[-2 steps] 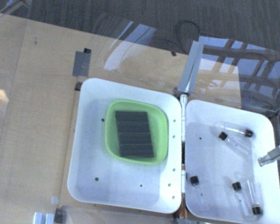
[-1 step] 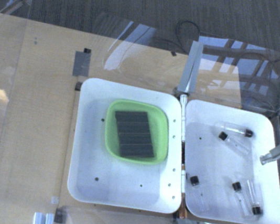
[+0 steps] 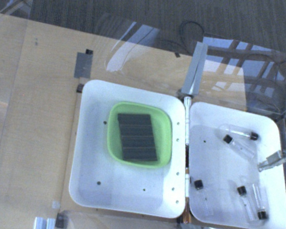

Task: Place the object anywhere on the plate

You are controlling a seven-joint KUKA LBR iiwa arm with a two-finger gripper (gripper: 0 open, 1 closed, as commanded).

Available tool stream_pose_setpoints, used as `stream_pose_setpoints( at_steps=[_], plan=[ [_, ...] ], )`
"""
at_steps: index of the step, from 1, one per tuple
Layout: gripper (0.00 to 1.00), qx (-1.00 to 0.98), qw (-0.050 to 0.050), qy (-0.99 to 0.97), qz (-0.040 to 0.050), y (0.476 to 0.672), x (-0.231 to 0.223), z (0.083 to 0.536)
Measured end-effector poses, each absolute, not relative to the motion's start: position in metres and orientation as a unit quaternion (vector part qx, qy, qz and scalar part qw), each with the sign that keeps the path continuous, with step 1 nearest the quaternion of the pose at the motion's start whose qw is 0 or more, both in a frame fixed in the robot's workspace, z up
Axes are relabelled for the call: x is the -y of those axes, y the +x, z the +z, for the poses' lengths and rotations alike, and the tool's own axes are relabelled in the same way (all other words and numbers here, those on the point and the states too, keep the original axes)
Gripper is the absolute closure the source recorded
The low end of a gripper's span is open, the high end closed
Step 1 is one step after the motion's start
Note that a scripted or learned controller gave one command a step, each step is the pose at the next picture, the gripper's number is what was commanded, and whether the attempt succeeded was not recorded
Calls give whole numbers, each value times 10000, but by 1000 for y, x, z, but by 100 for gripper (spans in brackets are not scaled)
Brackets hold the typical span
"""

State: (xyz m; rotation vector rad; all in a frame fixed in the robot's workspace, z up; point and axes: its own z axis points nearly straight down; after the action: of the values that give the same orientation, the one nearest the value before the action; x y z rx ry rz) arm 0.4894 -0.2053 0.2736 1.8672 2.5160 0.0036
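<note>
Counter: pale wood (image 3: pixel 25 135) around two white bins; left bin (image 3: pixel 82 183) bears green plate (image 3: pixel 166 142)
Object: dark ribbed slab (image 3: pixel 137 137), centred on plate
Pincer: (image 3: pixel 272 161) right of plate; closure unclear

Robotics lab: wooden bench (image 3: pixel 28 119), two white bins (image 3: pixel 80 182), cables, carpet floor.

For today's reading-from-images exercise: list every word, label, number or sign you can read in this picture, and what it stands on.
None can be read.
Dark ridged block on the green plate: no lettering.
Clear tubes in the right bin: too small to show any markings.
</note>
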Motion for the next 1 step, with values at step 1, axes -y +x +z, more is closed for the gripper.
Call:
stream_pose_setpoints(
  at_steps=[1],
  plan=[
    [0, -8696, 53, 4937, 9, 489, 206, 282]
  ],
)
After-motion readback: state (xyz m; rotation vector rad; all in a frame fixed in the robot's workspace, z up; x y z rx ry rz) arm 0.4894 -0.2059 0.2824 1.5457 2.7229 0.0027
